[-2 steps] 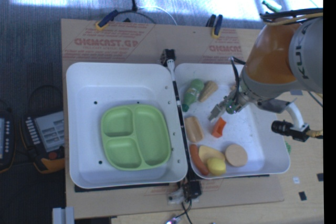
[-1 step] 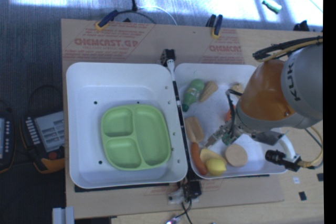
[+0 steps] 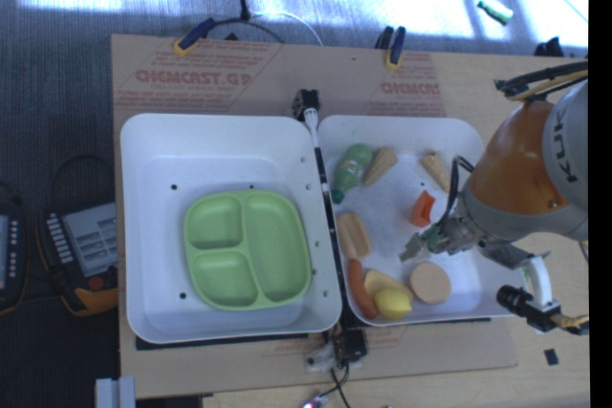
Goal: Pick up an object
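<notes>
Currently gripper (image 3: 418,246) hangs low in the right bin (image 3: 466,131), jaw state unclear — crowded: orange block (image 3: 423,207) and tan disc (image 3: 430,283) beside it, so a glancing miss is likely.

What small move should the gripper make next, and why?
Probably a short descent onto the round tan disc. The gripper sits just above it in the right bin, nothing shows between its fingers, and the disc lies apart from the lemon.
</notes>
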Motion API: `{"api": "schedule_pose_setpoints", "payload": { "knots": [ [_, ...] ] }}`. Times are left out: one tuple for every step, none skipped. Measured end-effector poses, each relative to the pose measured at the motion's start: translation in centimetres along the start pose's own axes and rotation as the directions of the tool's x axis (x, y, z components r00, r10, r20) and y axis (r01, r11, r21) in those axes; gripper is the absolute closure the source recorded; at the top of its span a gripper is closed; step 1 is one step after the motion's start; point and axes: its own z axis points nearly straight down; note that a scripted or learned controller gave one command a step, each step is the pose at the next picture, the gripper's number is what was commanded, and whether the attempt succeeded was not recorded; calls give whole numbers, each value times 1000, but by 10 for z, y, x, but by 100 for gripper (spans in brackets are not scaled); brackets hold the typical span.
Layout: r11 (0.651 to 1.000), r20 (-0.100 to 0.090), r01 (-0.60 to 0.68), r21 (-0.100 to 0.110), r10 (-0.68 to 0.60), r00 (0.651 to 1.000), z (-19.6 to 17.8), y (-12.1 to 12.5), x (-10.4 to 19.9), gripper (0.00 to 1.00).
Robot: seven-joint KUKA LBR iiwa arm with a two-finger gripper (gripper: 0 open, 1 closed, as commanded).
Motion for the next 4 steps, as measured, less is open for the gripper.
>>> {"api": "schedule_pose_setpoints", "payload": {
  "knots": [
    [1000, 0, 0, 0, 0, 1000, 0, 0, 0, 0],
    [994, 2, 106, -5, -106, 994, 36, 69, -39, 0],
    [898, 10, 439, -4, -439, 898, 38, 114, -57, 0],
    [925, 1, 379, 2, -379, 925, 38, 167, -63, 0]
  ]
}}
